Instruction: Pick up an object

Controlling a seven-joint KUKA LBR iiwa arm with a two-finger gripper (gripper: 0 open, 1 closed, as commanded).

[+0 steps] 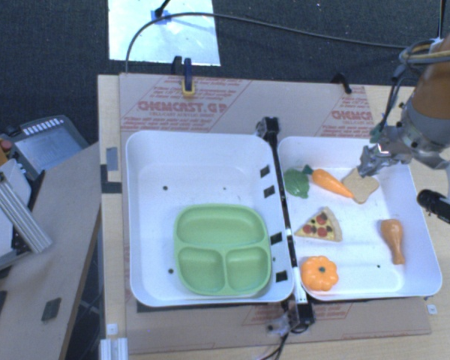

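Entry: the end effector (369,163) sits low over the far part of the right bin (420,280), directly above the slice of toast (362,187). You cannot tell from this view whether it is open or closed; the tips are small and blurred against the bin floor. The toast appears to lie flat on the bin floor, its near end touching the carrot (332,183), so do not log it as lifted.

Other contents of the right bin: a green leafy piece (297,184) at the carrot's stem end, a pizza slice (320,226) near the middle, a chicken drumstick (393,239) toward the right wall, a small pumpkin (319,273) at the near left corner. The left bin (157,163) holds a green divided plate (223,249).

Progress, as a judgement: approach looks done, with the toast the likely target. Grasp not confirmed, lift not begun. You should expect a thin, flat piece to be hard to pinch; watch whether the carrot gets nudged.
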